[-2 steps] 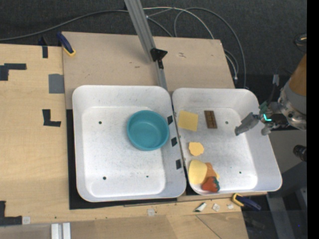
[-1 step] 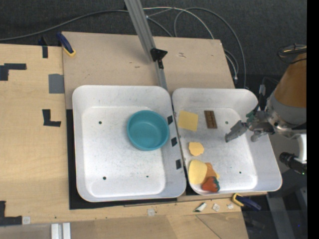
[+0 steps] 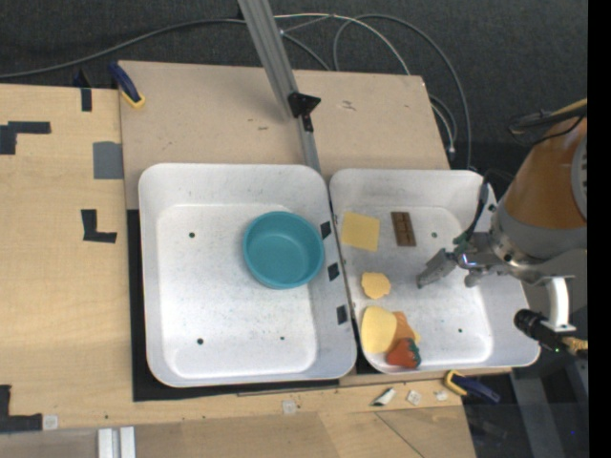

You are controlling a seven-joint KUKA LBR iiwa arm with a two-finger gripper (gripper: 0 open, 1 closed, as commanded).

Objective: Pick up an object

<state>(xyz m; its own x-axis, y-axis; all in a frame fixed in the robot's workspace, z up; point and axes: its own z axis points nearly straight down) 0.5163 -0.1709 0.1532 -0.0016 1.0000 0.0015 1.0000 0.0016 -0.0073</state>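
My gripper (image 3: pixel 449 273) hangs over the right part of the right bin (image 3: pixel 458 181), open, with nothing between its fingers. To its left on the bin floor lie a small yellow round piece (image 3: pixel 375 284), a pale yellow square (image 3: pixel 360 230) and a brown bar (image 3: pixel 404 228). At the bin's front left corner a yellow lump (image 3: pixel 378 328), an orange piece (image 3: pixel 406 328) and a red piece (image 3: pixel 405 354) are bunched together. A teal bowl (image 3: pixel 282 248) stands in the left bin (image 3: pixel 172 256).
A grey pole (image 3: pixel 277 55) slants across the back of the bench to the seam between the bins. Cables (image 3: pixel 401 36) loop behind the right bin. Small clamps sit at the bench's corners (image 3: pixel 129 84).
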